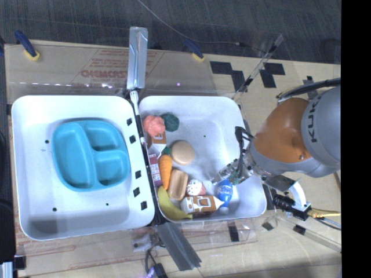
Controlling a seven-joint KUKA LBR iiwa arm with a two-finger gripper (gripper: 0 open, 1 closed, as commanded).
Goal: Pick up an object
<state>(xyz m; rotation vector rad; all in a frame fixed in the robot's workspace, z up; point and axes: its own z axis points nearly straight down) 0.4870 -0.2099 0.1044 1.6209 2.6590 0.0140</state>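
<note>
My left bin (29, 155) has a food tray (91, 153) in its middle. My right bin (208, 112) has toy food piled along its left wall. The carrot (165, 171) lies just left of the hot dog bun (177, 185). The banana (170, 208) lies in the near left corner, touching the small carton (199, 204). My pincer (232, 172) is near the right wall.

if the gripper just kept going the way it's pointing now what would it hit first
Probably the blue-capped bottle, lying just beneath the gripper near the right bin's front corner; depth is hard to judge.
</note>
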